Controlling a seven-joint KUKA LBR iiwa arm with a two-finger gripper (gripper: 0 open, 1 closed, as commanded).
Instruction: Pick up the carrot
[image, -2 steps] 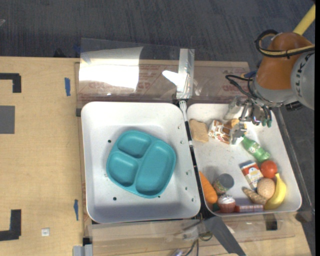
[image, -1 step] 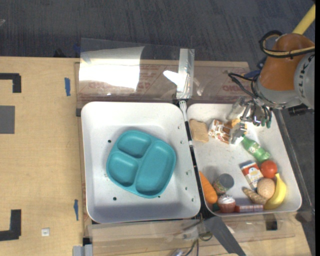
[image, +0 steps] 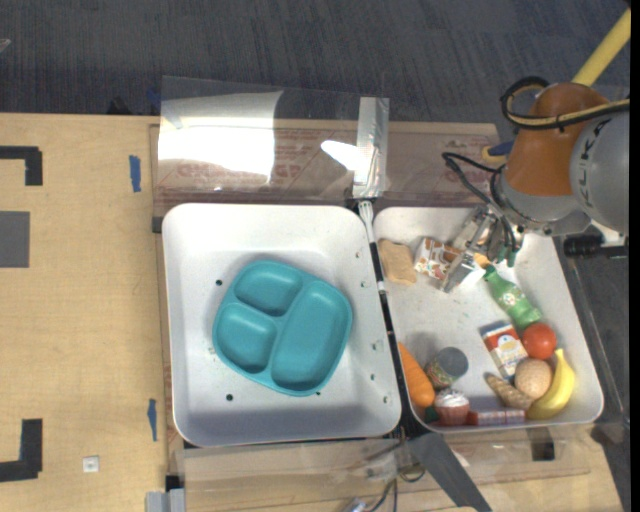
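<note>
The orange carrot (image: 415, 376) lies along the left wall of the right bin (image: 578, 300), near its front corner, with its tip pointing toward the back. My gripper (image: 468, 258) hangs low over the back part of that bin, between a red-and-white snack packet (image: 432, 260) and a green bottle (image: 509, 296). It is well behind the carrot and to its right, apart from it. The grey arm with its orange band (image: 545, 150) reaches in from the upper right.
Around the carrot sit a grey round can (image: 451, 361) and a red-capped item (image: 452, 406). A bread slice (image: 397, 262), carton (image: 504, 348), tomato (image: 540, 340), egg (image: 533, 378) and banana (image: 561, 386) share the bin. The left bin (image: 190, 300) holds a teal divided plate (image: 282, 325).
</note>
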